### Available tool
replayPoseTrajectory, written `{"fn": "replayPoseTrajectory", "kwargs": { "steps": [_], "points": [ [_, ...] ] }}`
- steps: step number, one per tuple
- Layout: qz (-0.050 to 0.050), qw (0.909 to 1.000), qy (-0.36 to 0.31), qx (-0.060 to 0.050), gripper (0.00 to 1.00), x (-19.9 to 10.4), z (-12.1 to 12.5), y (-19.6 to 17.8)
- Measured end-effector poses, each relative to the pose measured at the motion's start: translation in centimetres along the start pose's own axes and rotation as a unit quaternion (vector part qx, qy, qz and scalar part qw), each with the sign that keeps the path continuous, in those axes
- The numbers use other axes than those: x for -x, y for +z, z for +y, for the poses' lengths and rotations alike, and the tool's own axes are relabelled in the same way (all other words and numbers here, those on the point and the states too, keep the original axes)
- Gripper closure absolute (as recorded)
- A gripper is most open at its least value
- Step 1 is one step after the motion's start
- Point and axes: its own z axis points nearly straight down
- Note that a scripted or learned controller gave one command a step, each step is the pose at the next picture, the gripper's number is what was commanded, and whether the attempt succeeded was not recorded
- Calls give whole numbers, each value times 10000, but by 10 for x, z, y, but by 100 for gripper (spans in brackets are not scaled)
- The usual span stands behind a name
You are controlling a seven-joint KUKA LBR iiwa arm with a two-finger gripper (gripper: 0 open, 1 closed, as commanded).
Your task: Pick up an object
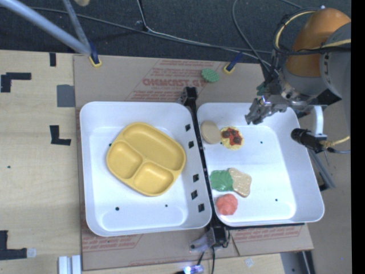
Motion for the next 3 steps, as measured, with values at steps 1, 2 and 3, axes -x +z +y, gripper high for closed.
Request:
{"fn": "replayPoseTrajectory", "kwargs": {
  "steps": [1, 2, 3],
  "points": [
    [8, 10000, -15, -33, 100, -51, -12, 7],
    [11, 10000, -18, -36, 100, -109, -28, 11],
    [10, 10000, -18, -39, 100, -161, -43, 15]
  ]
}}
